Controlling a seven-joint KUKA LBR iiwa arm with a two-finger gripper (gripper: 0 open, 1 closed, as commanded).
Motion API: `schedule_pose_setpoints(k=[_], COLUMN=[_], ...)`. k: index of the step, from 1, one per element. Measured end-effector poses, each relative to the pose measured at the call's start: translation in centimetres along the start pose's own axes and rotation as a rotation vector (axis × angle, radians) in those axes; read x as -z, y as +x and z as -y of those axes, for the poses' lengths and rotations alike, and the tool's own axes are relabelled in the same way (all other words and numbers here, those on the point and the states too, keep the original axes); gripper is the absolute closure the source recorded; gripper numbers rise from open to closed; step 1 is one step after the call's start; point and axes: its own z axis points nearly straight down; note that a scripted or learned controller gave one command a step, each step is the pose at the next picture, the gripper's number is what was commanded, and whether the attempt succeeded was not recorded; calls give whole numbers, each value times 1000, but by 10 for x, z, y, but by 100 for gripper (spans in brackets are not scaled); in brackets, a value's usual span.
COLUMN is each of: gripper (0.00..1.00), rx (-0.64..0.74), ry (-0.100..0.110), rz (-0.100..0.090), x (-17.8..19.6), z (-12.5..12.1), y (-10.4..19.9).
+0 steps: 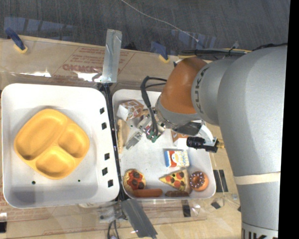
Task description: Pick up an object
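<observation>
A wooden bench (53,51) holds two white bins. The left bin (8,149) carries a yellow divided tray (51,142); the right bin (140,97) holds toy food, crowded along its near edge: a pizza slice (175,179), a donut (198,180), a sausage (145,193), a small carton (176,157). The gripper (145,129) hangs low at the far corner, apparently reaching for a packet (131,109); whether it's clamped I cannot tell.

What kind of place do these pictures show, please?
Probably a robotics lab test bench: a KUKA arm reaches over two taped-down white bins, one holding a yellow divided tray, the other toy food such as a pizza slice.
</observation>
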Motion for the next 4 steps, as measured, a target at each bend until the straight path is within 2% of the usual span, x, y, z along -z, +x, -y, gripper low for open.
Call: schedule_pose_setpoints(k=[1, 2, 3, 4], gripper=[100, 100, 100, 100], rx=[10, -166, -316, -359], ry=[-1, -9, -3, 3], rz=[-2, 6, 2, -8], x=[10, 146, 218, 171], z=[-3, -59, 16, -53], y=[1, -17, -41, -41])
